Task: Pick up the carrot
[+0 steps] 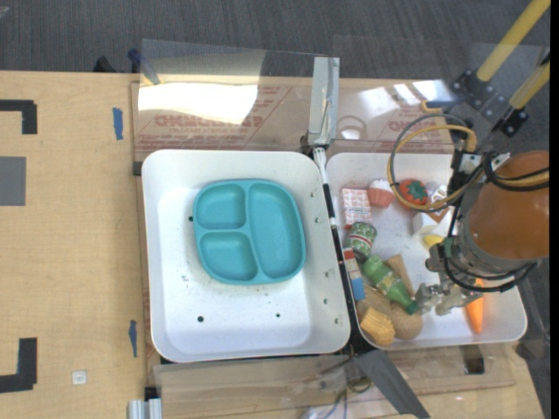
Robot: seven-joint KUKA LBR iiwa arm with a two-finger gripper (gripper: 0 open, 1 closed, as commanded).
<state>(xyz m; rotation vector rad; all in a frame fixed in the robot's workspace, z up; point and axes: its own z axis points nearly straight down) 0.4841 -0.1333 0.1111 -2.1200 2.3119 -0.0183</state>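
The carrot (474, 315) is a small orange piece lying near the front right corner of the right bin (505, 332). The arm's wrist partly covers its upper end. My gripper (439, 300) hangs low over the bin floor just left of the carrot, between it and the green bottle (387, 281). The arm's orange band (515, 208) stands above it and hides part of the bin.
The right bin also holds a corn cob (377, 324), a brown roll (405, 326), a cone (398, 267), a can (361, 234), a red-white packet (354, 204) and a red fruit (413, 190). A teal divided plate (249, 231) lies in the left bin (166, 260).
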